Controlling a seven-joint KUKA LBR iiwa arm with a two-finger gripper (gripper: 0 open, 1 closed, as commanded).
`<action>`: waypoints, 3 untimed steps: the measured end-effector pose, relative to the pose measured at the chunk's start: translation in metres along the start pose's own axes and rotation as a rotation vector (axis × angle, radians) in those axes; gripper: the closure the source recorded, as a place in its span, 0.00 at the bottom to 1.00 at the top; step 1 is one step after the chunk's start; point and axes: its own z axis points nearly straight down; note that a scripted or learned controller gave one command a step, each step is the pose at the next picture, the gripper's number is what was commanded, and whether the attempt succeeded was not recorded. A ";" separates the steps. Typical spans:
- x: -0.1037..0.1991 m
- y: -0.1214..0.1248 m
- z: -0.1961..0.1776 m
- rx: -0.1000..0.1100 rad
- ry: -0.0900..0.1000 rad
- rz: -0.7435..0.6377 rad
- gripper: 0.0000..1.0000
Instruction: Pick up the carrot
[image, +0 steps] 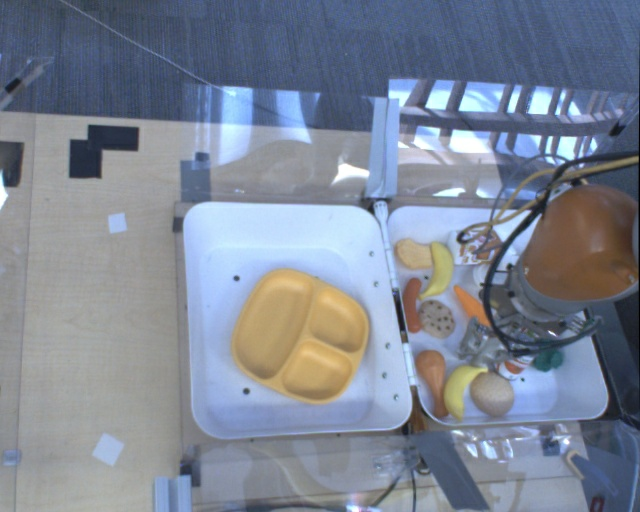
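The carrot (468, 302) is a small orange wedge in the right bin (590, 400), lying between a speckled cookie (437, 318) and the arm. Its right end is hidden under the wrist. My gripper (487, 345) hangs low in the right bin, just below and right of the carrot, over the middle of the food pile. The orange band and grey wrist (580, 250) cover much of what lies beneath it. I see nothing held.
Around the gripper lie two bananas (440, 268) (458, 390), a red sausage (412, 298), a bread piece (410, 253), an orange pear-shaped item (432, 370), a potato (492, 393) and a green item (548, 358). The left bin (200, 300) holds a yellow divided plate (300, 333).
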 end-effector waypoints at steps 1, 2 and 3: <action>0.000 0.000 0.000 0.001 0.000 -0.001 0.00; -0.029 0.002 0.005 0.006 -0.001 -0.020 0.00; -0.032 0.000 -0.008 0.015 -0.006 -0.023 1.00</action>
